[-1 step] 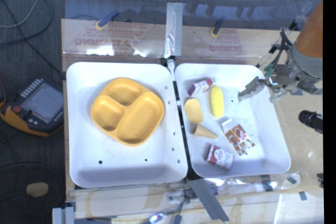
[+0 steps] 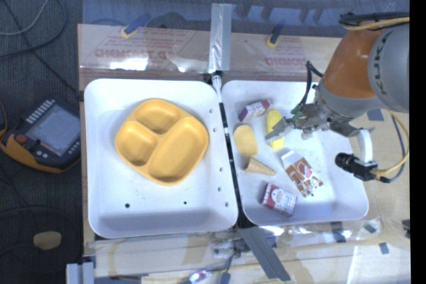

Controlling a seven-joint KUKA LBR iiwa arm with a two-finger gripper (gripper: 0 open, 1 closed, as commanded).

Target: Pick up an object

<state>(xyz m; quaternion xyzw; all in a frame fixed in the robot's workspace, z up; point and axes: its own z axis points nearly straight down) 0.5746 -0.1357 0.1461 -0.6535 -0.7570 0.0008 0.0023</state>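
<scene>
1. The gripper (image 2: 278,134) hangs over the right bin (image 2: 346,206), its metal tip at the lower edge of a yellow, rounded object (image 2: 273,122); how far its fingers are spread, and whether they grip anything, cannot be told from this slant.
2. The yellow object lies in the upper middle of the right bin, smooth and glossy like plastic.
3. Up and left of that object sits a small maroon packet (image 2: 254,110) with a pale label.
4. Left of it, by the bin's left wall, lies a toy ice-cream cone (image 2: 249,149): pale yellow rounded scoop, tan tapered cone.
5. Below it lie two flat cartons, a white-and-brown one (image 2: 301,173) and a red one (image 2: 277,199).
6. The left bin (image 2: 106,209) holds a glossy yellow three-compartment plate (image 2: 162,140).
</scene>
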